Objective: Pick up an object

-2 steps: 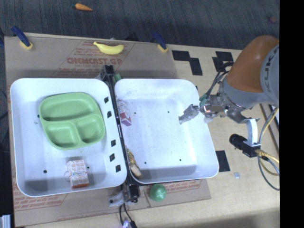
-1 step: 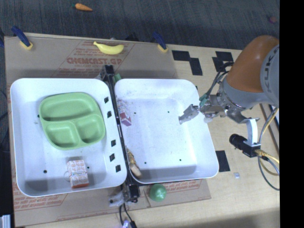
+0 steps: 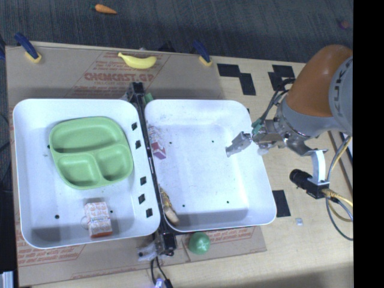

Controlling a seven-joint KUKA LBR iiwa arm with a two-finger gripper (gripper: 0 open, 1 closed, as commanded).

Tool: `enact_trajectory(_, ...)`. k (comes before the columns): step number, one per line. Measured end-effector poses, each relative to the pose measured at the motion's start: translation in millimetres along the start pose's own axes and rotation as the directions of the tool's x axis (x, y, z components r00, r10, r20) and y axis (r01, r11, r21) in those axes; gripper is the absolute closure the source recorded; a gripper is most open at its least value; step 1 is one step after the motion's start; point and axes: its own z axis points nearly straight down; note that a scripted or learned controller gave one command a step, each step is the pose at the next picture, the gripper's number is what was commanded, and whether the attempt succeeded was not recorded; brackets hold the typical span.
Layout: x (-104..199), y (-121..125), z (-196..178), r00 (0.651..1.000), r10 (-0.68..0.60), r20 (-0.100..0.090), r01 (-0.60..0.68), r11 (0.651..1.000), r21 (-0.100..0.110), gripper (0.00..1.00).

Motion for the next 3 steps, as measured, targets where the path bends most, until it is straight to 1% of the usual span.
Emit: enact_trajectory(3,0.0,0.0,0.0,1.000,0.000,0.000,0.000,1.000,0.000,0.00)
